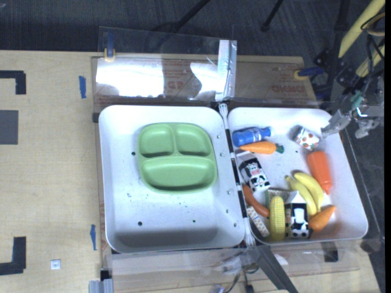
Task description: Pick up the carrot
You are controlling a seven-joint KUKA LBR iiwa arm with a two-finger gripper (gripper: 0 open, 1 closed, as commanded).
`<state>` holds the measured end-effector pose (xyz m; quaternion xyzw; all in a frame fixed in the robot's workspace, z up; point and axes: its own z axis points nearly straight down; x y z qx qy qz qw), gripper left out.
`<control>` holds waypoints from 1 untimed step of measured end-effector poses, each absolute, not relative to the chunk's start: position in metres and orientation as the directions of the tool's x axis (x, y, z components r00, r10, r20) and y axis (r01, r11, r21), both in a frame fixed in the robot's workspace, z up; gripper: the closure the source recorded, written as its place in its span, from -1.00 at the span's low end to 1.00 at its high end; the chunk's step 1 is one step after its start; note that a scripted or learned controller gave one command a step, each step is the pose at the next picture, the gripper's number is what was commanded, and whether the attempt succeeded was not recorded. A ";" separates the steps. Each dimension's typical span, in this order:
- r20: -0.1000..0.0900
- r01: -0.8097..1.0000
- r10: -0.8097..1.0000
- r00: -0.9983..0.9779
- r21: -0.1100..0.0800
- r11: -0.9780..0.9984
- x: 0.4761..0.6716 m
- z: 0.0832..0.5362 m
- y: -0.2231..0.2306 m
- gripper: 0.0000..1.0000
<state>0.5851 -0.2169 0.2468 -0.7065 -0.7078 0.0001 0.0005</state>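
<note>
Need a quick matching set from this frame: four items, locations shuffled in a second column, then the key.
Things:
1. carrot
2. green divided plate
3. bananas
4. blue bottle

Places:
A. left bin
B. right bin, lower middle, next to the corn cob
C. right bin, upper left, by the divider wall
D. right bin, just below the blue bottle, green top pointing right

Pairs: 1-D, 2-A, 3-B, 4-C
</note>
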 end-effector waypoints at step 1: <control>0.000 0.995 0.995 -0.098 0.000 0.098 0.540 0.185 -0.224 -1.00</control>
